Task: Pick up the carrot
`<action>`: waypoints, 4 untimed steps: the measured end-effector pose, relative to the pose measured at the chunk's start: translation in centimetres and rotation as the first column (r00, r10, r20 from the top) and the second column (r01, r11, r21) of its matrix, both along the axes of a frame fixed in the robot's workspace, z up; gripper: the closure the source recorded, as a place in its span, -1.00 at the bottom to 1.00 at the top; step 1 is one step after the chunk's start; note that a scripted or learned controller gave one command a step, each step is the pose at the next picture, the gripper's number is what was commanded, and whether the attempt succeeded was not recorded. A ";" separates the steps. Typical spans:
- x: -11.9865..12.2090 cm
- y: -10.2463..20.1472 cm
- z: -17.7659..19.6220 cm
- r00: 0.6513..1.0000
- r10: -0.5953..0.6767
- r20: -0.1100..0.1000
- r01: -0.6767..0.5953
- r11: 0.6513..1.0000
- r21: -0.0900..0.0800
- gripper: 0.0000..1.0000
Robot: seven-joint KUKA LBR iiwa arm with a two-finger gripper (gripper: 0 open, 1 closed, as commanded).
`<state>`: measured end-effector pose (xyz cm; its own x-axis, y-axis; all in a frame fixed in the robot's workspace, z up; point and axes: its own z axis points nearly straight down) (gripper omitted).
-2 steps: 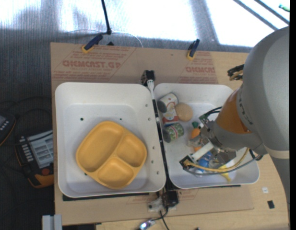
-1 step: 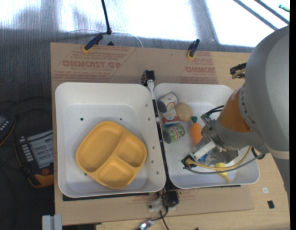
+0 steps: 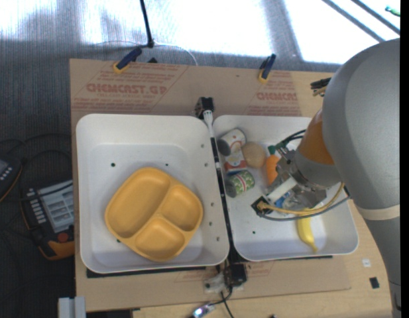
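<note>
Now my claw (image 3: 288, 177) hangs over the right bin (image 3: 270, 238), just beside the carrot (image 3: 272, 169); whether it is spread I cannot tell.

Soft, slightly blurry picture; bright streaked glare across the top floor

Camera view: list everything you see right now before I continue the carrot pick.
Bins: two, white, side by side.
Divided plate: one, yellow, left bin.
Carrot: one, orange, right bin, beside the gripper.
Banana: one, yellow, right bin, near edge.
Can: one, green, right bin, by the left wall.
Cup: one, white and red, right bin, far left corner.
Rounded item: one, beige, between cup and carrot.
Clamps: two, yellow-blue, board's far edge.
Arm: one, grey, orange band, over right bin.
</note>
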<state>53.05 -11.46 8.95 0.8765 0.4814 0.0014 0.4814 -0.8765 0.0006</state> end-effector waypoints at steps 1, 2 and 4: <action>5.1 -0.2 -0.1 0.999 -0.045 0.000 0.045 0.999 -0.003 1.00; 0.9 -4.3 0.1 0.998 0.064 0.005 -0.064 0.998 0.027 1.00; 7.0 -6.4 -0.2 0.950 0.311 -0.002 -0.311 0.950 -0.001 -1.00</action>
<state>60.03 -17.88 8.77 0.6834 0.7301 -0.0012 0.7301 -0.6834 0.0003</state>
